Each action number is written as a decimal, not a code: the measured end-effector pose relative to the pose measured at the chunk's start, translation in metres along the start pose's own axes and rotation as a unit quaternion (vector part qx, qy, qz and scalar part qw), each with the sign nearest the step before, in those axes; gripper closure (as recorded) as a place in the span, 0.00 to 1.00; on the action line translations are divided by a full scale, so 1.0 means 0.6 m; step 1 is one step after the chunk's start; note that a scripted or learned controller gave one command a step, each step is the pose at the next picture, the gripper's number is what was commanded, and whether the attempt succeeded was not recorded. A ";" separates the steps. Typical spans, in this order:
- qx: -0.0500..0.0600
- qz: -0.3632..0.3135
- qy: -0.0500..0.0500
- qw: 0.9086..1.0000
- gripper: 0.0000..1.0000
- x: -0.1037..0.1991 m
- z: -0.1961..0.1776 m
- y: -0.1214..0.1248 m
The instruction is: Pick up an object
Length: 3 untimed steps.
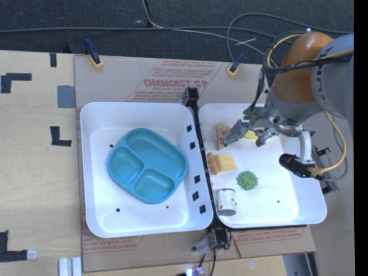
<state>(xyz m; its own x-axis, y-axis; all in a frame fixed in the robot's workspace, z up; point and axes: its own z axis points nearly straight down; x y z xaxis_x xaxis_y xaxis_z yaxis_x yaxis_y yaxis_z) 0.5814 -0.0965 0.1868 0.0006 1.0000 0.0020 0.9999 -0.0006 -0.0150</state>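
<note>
In the right bin (pixel 299 211) lie several small items: a tan bread-like piece (pixel 222 134), a yellow cheese-like block (pixel 226 163) with an orange piece (pixel 212 164) beside it, a green broccoli floret (pixel 247 180), and a small white can with a red band (pixel 226 201). A yellow scrap (pixel 250 134) peeks out under the gripper. My gripper (pixel 248 134) hangs over the bin's upper middle, fingers spread open, nothing between them. One finger (pixel 234 133) ends just right of the bread piece.
The left bin (pixel 98 211) holds a blue divided plate (pixel 147 164). A black divider with clips runs between the bins. Cables loop above the arm. Clamps sit on the cardboard's back edge.
</note>
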 end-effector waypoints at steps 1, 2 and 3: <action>-0.007 -0.001 -0.001 1.000 0.00 0.000 -0.012 0.005; -0.005 -0.001 -0.001 1.000 0.00 0.004 0.065 -0.006; -0.005 0.000 -0.002 1.000 0.00 0.000 0.139 -0.014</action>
<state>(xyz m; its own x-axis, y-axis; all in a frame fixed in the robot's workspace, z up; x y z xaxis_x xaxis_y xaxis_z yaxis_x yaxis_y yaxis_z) 0.5715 -0.0962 0.1034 -0.0003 1.0000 -0.0023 1.0000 0.0002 -0.0042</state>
